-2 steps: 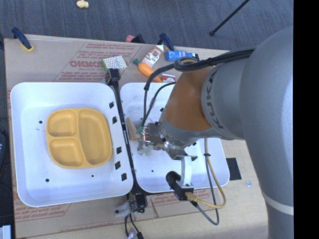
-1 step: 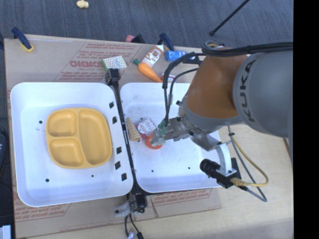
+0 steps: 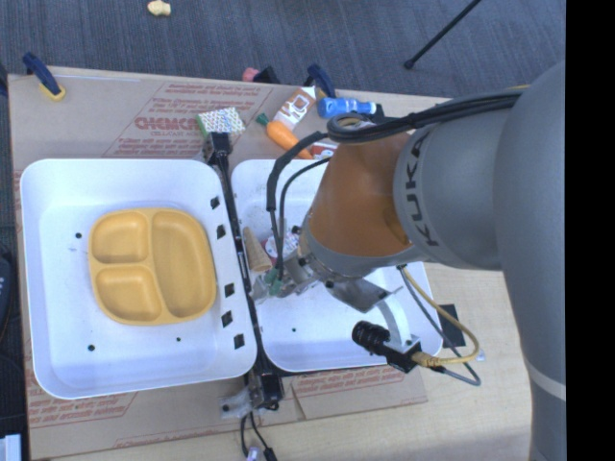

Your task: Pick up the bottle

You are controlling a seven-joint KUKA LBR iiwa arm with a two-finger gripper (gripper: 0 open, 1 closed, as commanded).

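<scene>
Grey carpet surrounds our cardboard-topped bench (image 3: 154, 128). We see a yellow divided plate (image 3: 152, 265) in the left bin (image 3: 58, 353). Our arm (image 3: 384, 200) covers the right bin (image 3: 317, 349); gripper (image 3: 281, 279) low by its left wall, grasp state we cannot tell. An orange-and-white bottle (image 3: 288, 118) lies on the cardboard behind the bins.

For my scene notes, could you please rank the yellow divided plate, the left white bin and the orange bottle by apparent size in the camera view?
1. left white bin
2. yellow divided plate
3. orange bottle, partly hidden by the arm, so its full size is unsure.
</scene>
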